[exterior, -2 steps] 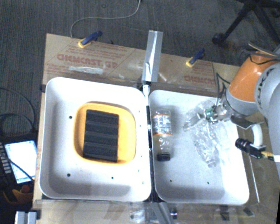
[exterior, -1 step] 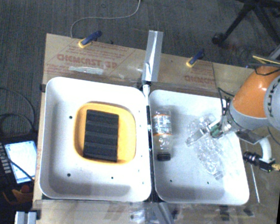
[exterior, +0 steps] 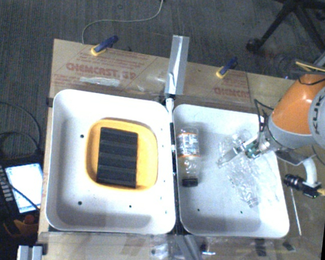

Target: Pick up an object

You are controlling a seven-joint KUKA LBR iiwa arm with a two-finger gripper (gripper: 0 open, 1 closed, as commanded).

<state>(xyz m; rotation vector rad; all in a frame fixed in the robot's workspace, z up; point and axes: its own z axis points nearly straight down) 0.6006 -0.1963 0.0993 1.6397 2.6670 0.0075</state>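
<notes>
Two white bins sit side by side: the left bin (exterior: 64, 161) holds one yellow tray with a black insert (exterior: 122, 154). The right bin (exterior: 269, 219) holds one small plastic bottle (exterior: 187, 154) by its left wall and one crumpled clear wrapper (exterior: 242, 171), over whose upper edge the gripper (exterior: 252, 149) hangs; whether it is apart or together cannot be told.

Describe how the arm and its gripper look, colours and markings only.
The arm is bulky and rounded: a glossy orange band above a silver-grey shell with dark lettering partly visible at the edge. The gripper is a small pale piece with a greenish spot; finer details are too small to make out.
</notes>
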